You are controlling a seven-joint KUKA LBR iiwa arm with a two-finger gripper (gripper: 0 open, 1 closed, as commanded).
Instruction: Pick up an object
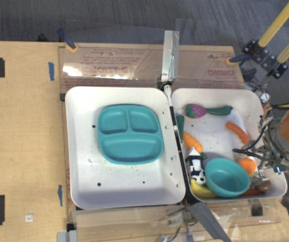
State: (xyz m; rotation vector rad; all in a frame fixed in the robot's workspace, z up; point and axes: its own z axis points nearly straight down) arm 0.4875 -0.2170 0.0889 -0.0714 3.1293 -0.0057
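teal bowl [227, 176] crowds right bin [211, 96] near edge; end effector [263, 161] grip unclear.

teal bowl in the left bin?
No, the teal bowl sits in the right bin near its front edge; the left bin holds a teal divided plate.

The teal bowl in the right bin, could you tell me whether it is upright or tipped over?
Upright: the teal bowl shows its round open mouth and inner hollow facing up, sitting among toys near the right bin's front edge.
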